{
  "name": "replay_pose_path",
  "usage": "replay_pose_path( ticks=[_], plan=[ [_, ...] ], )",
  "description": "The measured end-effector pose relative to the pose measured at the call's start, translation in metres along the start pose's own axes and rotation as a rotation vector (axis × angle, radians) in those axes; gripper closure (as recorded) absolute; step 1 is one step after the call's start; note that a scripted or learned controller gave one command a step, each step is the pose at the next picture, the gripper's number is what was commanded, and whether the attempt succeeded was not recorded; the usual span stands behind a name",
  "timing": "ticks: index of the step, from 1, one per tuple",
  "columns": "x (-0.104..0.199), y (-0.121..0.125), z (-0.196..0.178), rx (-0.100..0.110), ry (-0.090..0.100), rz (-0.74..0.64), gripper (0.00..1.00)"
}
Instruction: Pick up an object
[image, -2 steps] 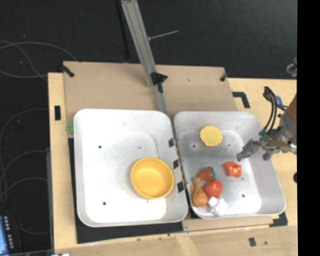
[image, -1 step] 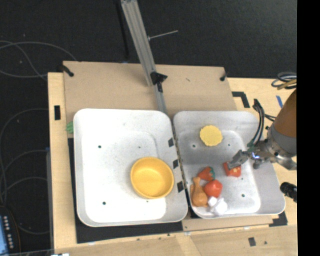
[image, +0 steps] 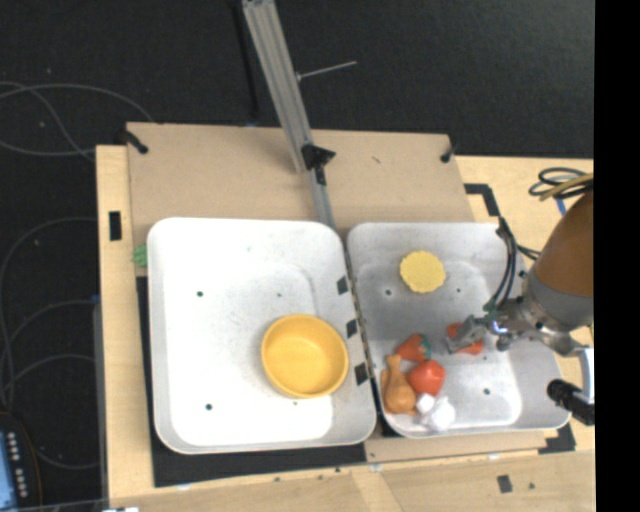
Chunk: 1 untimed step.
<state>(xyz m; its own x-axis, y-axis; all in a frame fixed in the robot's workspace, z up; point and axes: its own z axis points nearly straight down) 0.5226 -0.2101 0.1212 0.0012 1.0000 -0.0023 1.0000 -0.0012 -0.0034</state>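
1. your gripper (image: 468, 338) sits low over the right bin (image: 380, 250), coming in from the right side, near the bin's middle and right of the food cluster.
2. there is a small red and grey patch at the fingertips, but it is too blurred to tell whether that is an object or part of the tool. you cannot tell from this view whether the fingers are spread or closed, so do not count anything as held.
3. the nearest candidates are the red tomato-like piece (image: 427, 377), the orange-red piece (image: 409, 349) just above it, the tan piece (image: 397, 385) to its left and the white lump (image: 436, 411) at the bin's near rim. they lie touching one another.
4. the yellow disc (image: 422, 271) lies apart toward the far side of the same bin; being alone and flat, it is probably harder to pinch.
5. the yellow bowl (image: 304, 355) stands in the left bin (image: 200, 270), well apart from the gripper.
6. for a clean grab, aim at the outer edge of the cluster, centre one piece between the fingers, and go down straight to avoid shoving its neighbours.
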Motion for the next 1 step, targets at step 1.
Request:
replay_pose_path(
  ticks=[1],
  plan=[
    [-0.0003, 0.0022, -0.0135, -0.008, 0.001, 0.004, 1.00]
  ],
)
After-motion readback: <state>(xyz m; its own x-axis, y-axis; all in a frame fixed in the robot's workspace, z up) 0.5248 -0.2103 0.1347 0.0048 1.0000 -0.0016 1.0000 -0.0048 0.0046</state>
